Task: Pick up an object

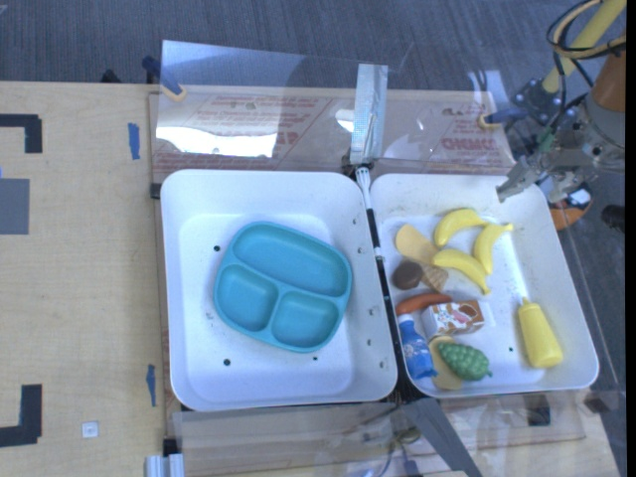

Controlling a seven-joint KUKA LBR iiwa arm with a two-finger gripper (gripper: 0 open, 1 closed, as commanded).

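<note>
The right bin [571, 296] holds several toy foods. A bunch of yellow bananas [467, 241] lies near its middle. A yellow squeeze bottle [539, 334] rests by the right wall. A green bumpy fruit [465, 360] and a blue bottle [415, 348] sit at the front. A red sausage [423, 302], a brown round piece [407, 274], a small printed carton [455, 317] and a tan wedge [414, 242] lie between them. My gripper [519, 179] hangs over the bin's far right corner, above and to the right of the bananas, with nothing seen in it.
A blue divided plate [283, 284] lies in the left bin [189, 266]. Clear plastic panels [258, 117] stand behind both bins, with a metal post [370, 112] between them. Yellow cables [586, 23] loop at the arm's upper right. The wooden bench [70, 266] stretches to the left.
</note>
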